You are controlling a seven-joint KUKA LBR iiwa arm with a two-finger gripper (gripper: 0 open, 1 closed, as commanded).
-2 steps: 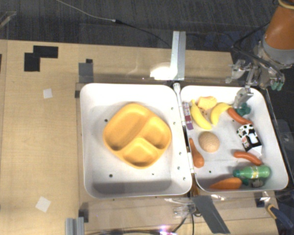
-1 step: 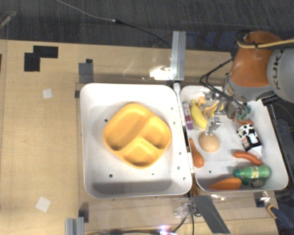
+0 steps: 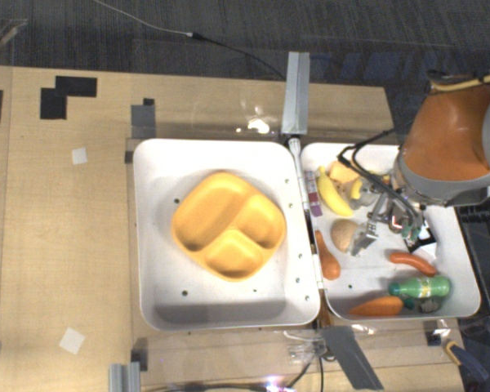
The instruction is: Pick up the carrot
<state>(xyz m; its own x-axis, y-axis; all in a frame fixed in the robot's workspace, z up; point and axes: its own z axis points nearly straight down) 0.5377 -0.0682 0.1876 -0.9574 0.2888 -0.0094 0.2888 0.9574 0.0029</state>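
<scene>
The carrot [image 3: 376, 306] is orange and tapered, lying flat along the front wall of the right bin [image 3: 465, 243]. My gripper [image 3: 384, 232] hangs above the middle of that bin, behind the carrot and well apart from it. Its fingers [image 3: 363, 240] stand open with nothing between them, the left one just beside a brown potato [image 3: 343, 234].
The right bin also holds a banana [image 3: 336, 191], a small orange-red piece [image 3: 330, 265] by the left wall, a red sausage-like piece [image 3: 413, 261] and a green bottle [image 3: 420, 288] lying right of the carrot. A yellow divided plate [image 3: 229, 224] fills the left bin [image 3: 155, 300].
</scene>
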